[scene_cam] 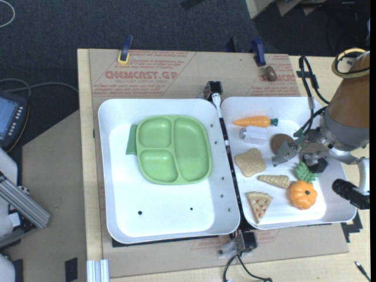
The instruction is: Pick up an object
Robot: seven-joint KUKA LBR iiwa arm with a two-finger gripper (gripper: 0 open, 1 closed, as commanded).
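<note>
The right bin [283, 217] holds several toy foods. An orange carrot [252, 121] lies at its back, with a pale clear piece [256, 134] just in front of it. A tan bread slice [251, 162] is at the left, a waffle cone [275, 181] lies below it, and a pizza slice [258, 204] is at the front. An orange pumpkin [302, 195] sits front right beside a green leafy piece [304, 172]. My gripper [285, 148] hangs low over the middle of this bin, right of the bread and above the cone. Nothing visibly sits in it.
The left bin [117, 175] carries a green divided plate [173, 148] toward its back. The grey arm with its orange band [352, 98] covers the right bin's right side. Clamps [124, 51] and cables [305, 78] sit at the bench's far edge.
</note>
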